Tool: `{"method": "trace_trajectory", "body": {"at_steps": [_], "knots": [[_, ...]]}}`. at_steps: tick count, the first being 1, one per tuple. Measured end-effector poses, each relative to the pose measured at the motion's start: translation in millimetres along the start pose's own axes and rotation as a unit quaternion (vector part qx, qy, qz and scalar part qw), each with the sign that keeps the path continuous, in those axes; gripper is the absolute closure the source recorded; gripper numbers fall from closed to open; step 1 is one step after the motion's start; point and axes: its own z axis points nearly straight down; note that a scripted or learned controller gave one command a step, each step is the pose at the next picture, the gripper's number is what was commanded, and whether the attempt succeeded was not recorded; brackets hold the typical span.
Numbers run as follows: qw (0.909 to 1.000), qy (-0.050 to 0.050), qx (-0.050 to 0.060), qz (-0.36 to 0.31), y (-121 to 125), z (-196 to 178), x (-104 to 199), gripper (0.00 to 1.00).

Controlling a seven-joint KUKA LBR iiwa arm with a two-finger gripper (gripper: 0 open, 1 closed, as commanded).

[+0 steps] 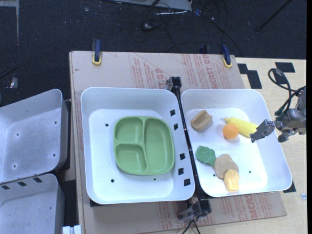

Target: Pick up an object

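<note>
At the right bin's (273,155) right rim the jaws (273,129) are hanging, apart or together I cannot tell, so they should be descending squarely over the orange ball (231,131) lying just left of them.

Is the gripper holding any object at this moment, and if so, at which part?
Nothing is held. The gripper sits above the right edge of the right white bin, apart from the round orange ball.

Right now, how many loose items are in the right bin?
6: tan piece top left, yellow piece, orange ball, green piece, beige piece, yellow piece at the bottom. None looks hidden.
</note>
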Motion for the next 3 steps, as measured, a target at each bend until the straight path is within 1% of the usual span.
{"method": "trace_trajectory", "body": {"at_steps": [1, 2, 3], "knots": [[1.0000, -0.001, -0.005, -0.002, 2, -5, 0, 0.00], [1.0000, -0.001, -0.003, 0.000, -4, 41, -1, 0.00], [1.0000, 0.000, -0.003, 0.000, 1, 90, -8, 0.00]]}}
